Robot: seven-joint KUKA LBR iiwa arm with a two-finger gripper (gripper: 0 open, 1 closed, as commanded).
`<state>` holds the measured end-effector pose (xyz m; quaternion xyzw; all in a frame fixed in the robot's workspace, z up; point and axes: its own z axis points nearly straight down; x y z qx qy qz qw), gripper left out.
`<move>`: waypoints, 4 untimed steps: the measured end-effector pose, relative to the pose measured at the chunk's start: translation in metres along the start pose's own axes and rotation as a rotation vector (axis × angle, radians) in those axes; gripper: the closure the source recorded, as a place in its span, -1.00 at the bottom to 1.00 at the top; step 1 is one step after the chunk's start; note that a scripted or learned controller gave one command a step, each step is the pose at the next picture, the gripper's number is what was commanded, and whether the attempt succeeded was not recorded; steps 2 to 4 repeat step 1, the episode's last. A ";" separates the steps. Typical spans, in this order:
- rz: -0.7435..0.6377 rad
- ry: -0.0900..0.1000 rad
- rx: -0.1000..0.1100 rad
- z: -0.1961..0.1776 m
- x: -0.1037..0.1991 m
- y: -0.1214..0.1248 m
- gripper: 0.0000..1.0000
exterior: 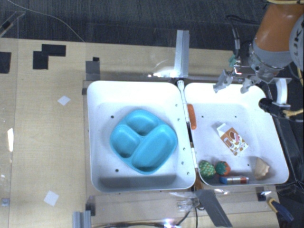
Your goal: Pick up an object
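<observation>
Currently: gripper above right bin, nothing held

Gripper (233, 83), upper right, jaws spread and bare. Right bin (273, 127) holds a small printed box (232, 141) mid-frame, well apart from neighbours: likely the easiest target. Advice: centre overhead, descend straight, close across its narrow sides.

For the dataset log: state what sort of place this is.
Most likely a robotics lab's grasping test bench, not a home or shop. Two white bins, the left bin and right bin, sit on a wooden bench; the gripper hangs open above; a cable trails across dark carpet.
</observation>
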<state>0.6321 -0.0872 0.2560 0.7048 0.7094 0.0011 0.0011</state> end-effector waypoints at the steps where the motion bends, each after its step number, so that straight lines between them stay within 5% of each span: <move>1: 0.000 0.000 0.000 0.000 0.000 0.000 -1.00; 4: 0.000 0.000 0.000 0.000 0.000 0.000 -1.00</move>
